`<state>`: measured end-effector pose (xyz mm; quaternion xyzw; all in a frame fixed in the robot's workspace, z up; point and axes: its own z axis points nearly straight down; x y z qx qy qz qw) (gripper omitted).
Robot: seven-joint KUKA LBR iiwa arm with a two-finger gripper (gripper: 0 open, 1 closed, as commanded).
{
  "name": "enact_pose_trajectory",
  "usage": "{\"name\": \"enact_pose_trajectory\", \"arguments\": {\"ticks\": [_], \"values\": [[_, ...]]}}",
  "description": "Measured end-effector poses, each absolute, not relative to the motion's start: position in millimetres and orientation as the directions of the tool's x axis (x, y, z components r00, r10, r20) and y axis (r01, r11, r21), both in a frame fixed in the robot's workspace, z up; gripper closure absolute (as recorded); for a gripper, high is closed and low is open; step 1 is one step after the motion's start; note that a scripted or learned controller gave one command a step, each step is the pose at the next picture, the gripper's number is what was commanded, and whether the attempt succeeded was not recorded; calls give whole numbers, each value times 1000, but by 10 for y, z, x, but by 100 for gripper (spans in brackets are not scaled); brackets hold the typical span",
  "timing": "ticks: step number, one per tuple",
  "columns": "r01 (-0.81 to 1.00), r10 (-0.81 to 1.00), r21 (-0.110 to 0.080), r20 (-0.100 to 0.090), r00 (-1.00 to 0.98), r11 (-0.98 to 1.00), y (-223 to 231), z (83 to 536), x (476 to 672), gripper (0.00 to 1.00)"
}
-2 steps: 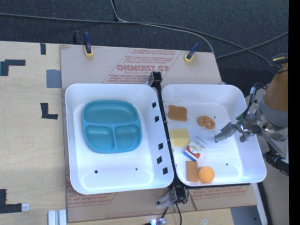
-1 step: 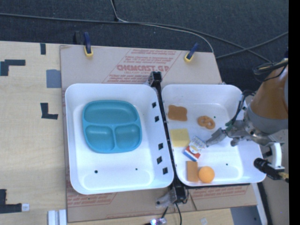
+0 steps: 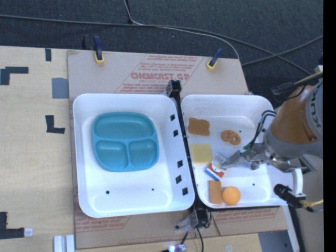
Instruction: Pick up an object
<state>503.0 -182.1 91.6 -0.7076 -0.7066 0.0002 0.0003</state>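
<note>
The right bin [image 3: 247, 105] holds several small items. A brown toast slice [image 3: 198, 126] and a small tan cookie [image 3: 230, 136] lie toward the back. A yellow cheese square [image 3: 201, 153] sits by the left wall. A red, white and blue packet [image 3: 214, 171] lies below the cheese. At the front are a brown rectangular piece [image 3: 214, 191] and an orange ball [image 3: 231, 195]. My gripper [image 3: 227, 160] reaches in from the right, low over the bin's middle. Its tip is just right of the packet and the cheese.
The left bin [image 3: 84, 156] carries a blue divided plate [image 3: 125, 141]. A black divider strip [image 3: 181, 140] runs between the bins. The arm's grey and orange body [image 3: 294, 130] overhangs the right bin's right wall. Clamps [image 3: 98, 54] hold the cardboard at the back.
</note>
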Motion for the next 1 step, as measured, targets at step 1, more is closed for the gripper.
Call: {"name": "enact_pose_trajectory", "arguments": {"ticks": [1], "values": [[1000, 1000, 4, 6, -3, 3, -1791, 1063, 5058, 100]]}}
